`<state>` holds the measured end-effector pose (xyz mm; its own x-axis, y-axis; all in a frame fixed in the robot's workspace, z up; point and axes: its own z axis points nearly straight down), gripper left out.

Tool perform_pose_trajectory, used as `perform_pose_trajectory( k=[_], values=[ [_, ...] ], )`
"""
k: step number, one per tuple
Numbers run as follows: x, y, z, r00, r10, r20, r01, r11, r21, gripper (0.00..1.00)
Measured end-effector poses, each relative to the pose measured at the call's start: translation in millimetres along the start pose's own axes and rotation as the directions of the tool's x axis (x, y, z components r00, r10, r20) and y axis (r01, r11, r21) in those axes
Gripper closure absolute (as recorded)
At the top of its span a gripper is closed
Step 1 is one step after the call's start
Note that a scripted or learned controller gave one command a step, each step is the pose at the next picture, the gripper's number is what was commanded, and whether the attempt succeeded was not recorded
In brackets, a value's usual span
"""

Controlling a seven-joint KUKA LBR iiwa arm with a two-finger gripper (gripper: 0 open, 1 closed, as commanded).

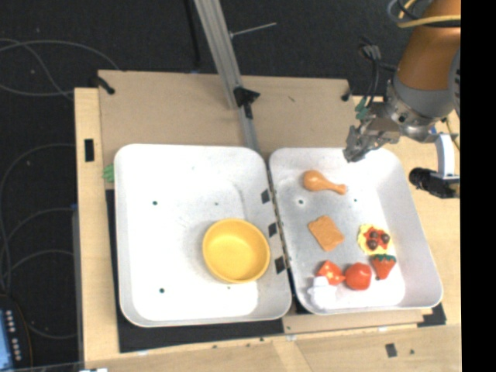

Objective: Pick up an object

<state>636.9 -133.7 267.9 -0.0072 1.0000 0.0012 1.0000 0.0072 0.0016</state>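
- The two-finger gripper (355,152) hangs over the upper edge of the right-hand shallow white bin (415,231), in the upper right of the frame; whether it is released or clenched I cannot tell, and nothing is visible in it.
- The nearest candidate is the tan toy drumstick (322,182), lying flat just below the gripper in the upper part of that bin.
- It looks like light, rigid moulded plastic, likely smooth and a little slippery; the fat rounded end seems the safest place to pinch, across its width.
- Lower in the same bin lie a flat orange-brown cracker-like square (325,232), a yellow piece with dark red berries (375,239), a red strawberry (384,266), a round red tomato (357,276) and a small red-and-white piece (326,274), the last four crowded together.
- The left-hand white bin (155,184) holds a yellow plastic bowl (235,249) at its lower right.
- Both bins sit on a tan board (170,107) over dark flooring; the bin floor is smooth and the drumstick has open room around it.
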Motion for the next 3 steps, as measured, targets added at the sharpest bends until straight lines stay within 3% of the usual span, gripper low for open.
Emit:
perform_pose_trajectory(
  k=[3],
  values=[
    [141, -23, -2, 1.000, -0.001, -0.001, 0.001, 1.000, 0.002, 1.00]
  ],
)
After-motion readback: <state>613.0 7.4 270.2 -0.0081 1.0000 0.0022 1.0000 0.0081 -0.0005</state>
